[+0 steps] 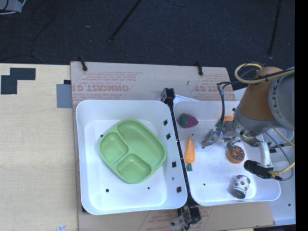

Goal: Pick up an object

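- The table is pale, wood-grained board, and it carries 2 shallow white bins of smooth, glossy plastic. The left bin lies well to the left of the pincer, while the right bin lies under it.
- The green plate is the largest object. It is a matte, rounded plastic tray with 3 compartments, sitting in the left bin well to the pincer's left.
- The carrot is a smooth orange cone lying just left of the pincer.
- The purple fruit is a small lumpy toy with a green cap, up and to the left of the pincer.
- The doughnut is a round brown disc with speckles, just right of the pincer.
- The spotted cup is a small cylinder lying on its side, below and to the right.
- The pincer hangs low over bare bin floor with nothing between its fingers, and whether they are spread cannot be told.
- The step appears to be the approach, with no grasp made yet. The carrot looks nearest, so the next move likely calls for a short shift left to straddle its narrow width.
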{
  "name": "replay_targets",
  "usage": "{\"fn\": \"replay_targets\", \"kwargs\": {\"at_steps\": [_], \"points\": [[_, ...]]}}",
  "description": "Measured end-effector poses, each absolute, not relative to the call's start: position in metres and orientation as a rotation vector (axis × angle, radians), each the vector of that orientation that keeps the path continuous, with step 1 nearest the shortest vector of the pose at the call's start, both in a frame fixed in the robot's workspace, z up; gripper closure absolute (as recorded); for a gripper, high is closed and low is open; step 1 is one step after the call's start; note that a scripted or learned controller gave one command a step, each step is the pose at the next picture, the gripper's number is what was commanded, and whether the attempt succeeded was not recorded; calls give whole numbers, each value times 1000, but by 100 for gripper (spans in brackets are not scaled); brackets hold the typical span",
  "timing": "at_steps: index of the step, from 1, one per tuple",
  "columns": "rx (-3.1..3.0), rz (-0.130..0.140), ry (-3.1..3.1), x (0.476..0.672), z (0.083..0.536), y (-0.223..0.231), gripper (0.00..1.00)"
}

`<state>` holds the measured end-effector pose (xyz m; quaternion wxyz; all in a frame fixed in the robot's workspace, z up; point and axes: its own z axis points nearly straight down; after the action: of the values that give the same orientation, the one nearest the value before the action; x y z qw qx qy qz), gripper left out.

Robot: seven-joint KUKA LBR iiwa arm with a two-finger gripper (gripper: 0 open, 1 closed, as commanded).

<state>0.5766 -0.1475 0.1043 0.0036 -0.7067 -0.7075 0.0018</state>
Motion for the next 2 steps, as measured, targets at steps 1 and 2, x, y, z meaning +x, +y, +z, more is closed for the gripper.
{"fn": "replay_targets", "kwargs": {"at_steps": [1,2], "points": [[-2218,4,-2218,576,87,-147,0],[-2221,4,-2215,576,98,-148,100]]}}
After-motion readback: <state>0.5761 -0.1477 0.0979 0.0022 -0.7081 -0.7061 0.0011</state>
